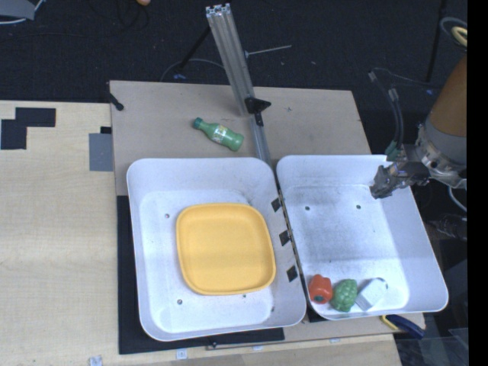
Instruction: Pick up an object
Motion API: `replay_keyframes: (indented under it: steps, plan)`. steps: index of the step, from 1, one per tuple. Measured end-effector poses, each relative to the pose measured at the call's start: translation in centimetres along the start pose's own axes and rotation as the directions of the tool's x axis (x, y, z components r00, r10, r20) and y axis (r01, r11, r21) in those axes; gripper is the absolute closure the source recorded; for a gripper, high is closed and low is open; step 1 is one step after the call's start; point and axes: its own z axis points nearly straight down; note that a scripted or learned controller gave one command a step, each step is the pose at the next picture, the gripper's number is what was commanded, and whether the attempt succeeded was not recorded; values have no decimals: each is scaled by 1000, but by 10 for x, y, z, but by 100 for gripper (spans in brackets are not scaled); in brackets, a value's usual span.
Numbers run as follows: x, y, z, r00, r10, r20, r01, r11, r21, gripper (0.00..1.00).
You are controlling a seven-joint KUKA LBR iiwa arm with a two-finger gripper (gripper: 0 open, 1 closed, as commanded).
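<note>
Jaws sit at the end of the grey arm (pixel 446 139) that comes in from the right, over the upper right edge of the right bin (pixel 347 204); they show as a small dark block, too blurred to say whether they are spread or pressed together, and nothing can be seen between them. I cannot tell whether they touch the bin rim or hang above it.

Objects to pick lie bunched in the near corner of that right bin, well apart from the jaws. A red and orange toy (pixel 320 288) lies leftmost, close to the wall shared with the other bin. A green knobbly toy (pixel 345 294) lies just beside it on the right, and the two look to be touching. A small white and grey block (pixel 370 293) lies just to the right of the green one.

A square yellow plate (pixel 226 248) with rounded corners lies flat in the middle of the left bin (pixel 149 204). Three small black clips (pixel 284 237) run along the seam where the two bins meet.

Behind the bins, a green bottle (pixel 218 133) lies on its side on the tan worktop (pixel 313 120), outside both bins. A slanted metal rail (pixel 236 52) rises from the worktop just right of the bottle, near the back corner where the bins meet.
</note>
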Motion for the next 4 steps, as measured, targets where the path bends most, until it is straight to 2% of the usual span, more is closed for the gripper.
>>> replay_keyframes:
  steps: [1,4]
  plan:
    - [49,9,10,1000,-4,-1,4,1000,3,100]
    - [215,13,2,1000,-4,-2,4,1000,4,100]
